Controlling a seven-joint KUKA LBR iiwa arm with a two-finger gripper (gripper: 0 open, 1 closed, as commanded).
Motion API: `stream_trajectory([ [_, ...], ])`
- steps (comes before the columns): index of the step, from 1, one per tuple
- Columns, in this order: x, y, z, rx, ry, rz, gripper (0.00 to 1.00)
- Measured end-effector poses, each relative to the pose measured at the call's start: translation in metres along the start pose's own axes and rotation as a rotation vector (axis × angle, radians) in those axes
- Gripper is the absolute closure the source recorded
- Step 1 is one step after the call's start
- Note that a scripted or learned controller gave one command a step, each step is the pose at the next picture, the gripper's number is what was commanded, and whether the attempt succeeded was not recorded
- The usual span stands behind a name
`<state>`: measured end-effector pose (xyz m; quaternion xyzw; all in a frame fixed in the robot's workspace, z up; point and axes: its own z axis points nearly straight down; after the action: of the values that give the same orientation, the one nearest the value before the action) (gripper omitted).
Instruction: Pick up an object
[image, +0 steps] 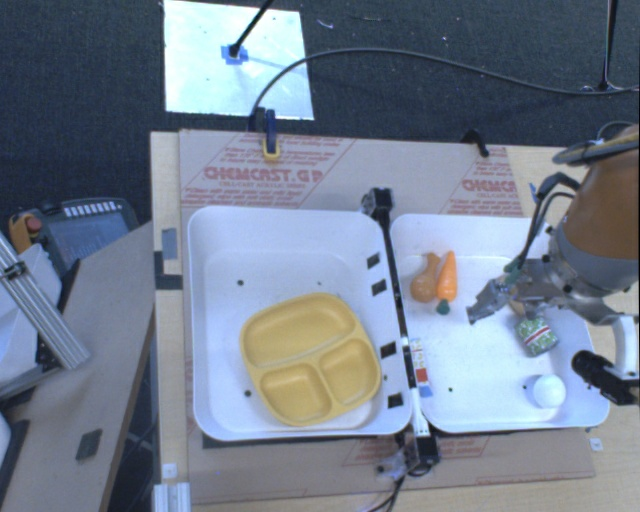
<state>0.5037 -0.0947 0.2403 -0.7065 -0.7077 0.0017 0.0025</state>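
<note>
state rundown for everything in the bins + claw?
yellow tray: upright in left bin, compartments bare
carrot: lying in right bin, touching the tan gourd
green packet: lying below the arm
white ball: resting near front wall
claw: over right bin, holding nothing

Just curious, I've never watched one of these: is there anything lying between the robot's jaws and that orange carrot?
In the camera view, nothing: only bare white bin floor separates the gripper from the carrot.
</note>
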Motion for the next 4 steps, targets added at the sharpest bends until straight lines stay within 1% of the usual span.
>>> stream_trajectory([
  [1, 0.000, 0.002, -0.004, -0.008, -0.001, -0.002, 0.00],
  [2, 0.003, -0.004, 0.057, -0.002, 0.000, 0.000, 0.00],
  [3, 0.002, -0.004, 0.120, -0.002, 0.000, 0.001, 0.00],
  [4, 0.002, -0.003, 0.157, -0.006, -0.001, 0.001, 0.00],
])
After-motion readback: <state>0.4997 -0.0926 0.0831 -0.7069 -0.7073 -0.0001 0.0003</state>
